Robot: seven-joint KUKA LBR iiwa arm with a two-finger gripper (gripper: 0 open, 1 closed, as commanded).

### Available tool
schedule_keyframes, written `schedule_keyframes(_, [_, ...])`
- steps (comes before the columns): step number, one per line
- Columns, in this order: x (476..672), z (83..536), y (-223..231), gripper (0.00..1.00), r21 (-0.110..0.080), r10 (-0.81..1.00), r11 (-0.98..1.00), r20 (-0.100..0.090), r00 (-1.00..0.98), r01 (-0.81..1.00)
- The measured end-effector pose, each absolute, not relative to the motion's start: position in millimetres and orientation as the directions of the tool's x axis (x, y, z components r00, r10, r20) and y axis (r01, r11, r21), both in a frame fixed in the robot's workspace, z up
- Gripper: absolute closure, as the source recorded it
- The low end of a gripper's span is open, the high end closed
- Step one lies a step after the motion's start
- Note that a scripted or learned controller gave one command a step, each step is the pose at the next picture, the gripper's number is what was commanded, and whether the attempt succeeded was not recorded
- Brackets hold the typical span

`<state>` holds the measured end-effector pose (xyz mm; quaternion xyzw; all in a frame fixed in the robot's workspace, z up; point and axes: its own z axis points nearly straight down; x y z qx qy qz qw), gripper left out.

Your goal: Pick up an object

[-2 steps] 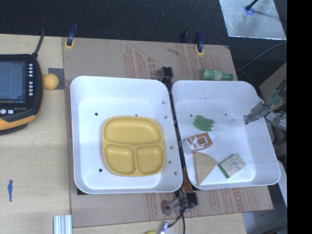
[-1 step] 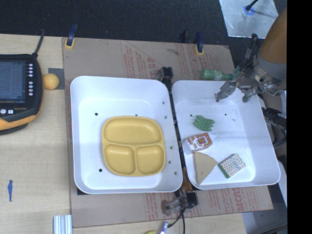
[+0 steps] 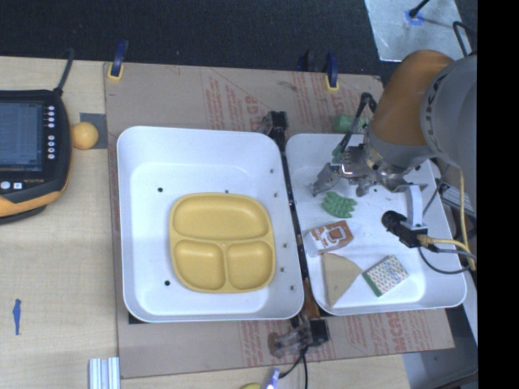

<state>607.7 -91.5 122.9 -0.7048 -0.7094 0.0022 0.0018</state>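
Hand [image 3: 334, 178] spread open, just above green object [image 3: 339, 204]

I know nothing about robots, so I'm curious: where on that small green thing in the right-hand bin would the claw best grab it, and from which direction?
Probably straight down from above, closing across the narrow middle of the green object. It lies low on the right bin floor with bare white around it, and the gripper hovers just above.

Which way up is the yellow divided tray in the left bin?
Right way up. The yellow tray lies flat on the left bin floor, its three compartments facing the camera with nothing in them.
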Motion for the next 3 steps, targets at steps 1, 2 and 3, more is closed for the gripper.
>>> schedule_keyframes(1, [607.5,91.4,-107.4,0.00,-0.006,1.000,0.005,-0.001,-0.005,1.000])
schedule_keyframes(2, [607.9,102.0,-108.1,1.00,-0.007,1.000,0.007,-0.002,-0.007,1.000])
schedule_keyframes(3, [607.8,101.9,-108.2,0.00,-0.007,1.000,0.008,-0.002,-0.008,1.000])
